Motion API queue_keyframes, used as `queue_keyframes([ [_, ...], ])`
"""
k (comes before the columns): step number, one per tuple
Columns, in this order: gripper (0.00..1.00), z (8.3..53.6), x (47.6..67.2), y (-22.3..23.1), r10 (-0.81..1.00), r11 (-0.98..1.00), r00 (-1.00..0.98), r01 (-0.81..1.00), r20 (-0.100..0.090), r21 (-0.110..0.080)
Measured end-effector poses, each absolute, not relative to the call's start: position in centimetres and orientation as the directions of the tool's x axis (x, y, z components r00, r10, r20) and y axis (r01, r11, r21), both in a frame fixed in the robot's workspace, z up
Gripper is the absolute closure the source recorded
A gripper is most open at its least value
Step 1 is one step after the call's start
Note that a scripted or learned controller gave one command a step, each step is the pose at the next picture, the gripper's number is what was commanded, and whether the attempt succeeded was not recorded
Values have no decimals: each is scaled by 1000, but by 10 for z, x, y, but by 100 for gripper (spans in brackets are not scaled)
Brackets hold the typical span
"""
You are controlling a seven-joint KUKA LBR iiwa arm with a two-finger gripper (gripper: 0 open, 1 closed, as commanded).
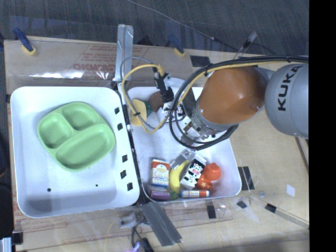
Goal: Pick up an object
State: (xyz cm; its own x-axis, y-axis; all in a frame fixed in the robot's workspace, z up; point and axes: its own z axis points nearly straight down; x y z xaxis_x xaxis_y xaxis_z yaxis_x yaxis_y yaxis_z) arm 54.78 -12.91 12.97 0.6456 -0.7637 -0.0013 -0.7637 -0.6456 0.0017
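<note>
Right of centre, the end effector (185, 155) hangs low over a cluster of small toys (181, 178), positioned for picking; its grip cannot be told. A green plate (76, 135) sits centre-left.

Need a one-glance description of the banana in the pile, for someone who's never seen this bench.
Start at the right white bin, the one under the arm, and go to the cluster of toys along its near edge. The banana stands roughly in the middle of that cluster, between the orange-and-white carton and the black-and-white cow-print box. It is the only curved, plain yellow piece there.
</note>
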Motion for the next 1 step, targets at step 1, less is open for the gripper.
queue_keyframes([
  [1,0,89,619,-89,-639,-769,769,-639,-6,-2],
])
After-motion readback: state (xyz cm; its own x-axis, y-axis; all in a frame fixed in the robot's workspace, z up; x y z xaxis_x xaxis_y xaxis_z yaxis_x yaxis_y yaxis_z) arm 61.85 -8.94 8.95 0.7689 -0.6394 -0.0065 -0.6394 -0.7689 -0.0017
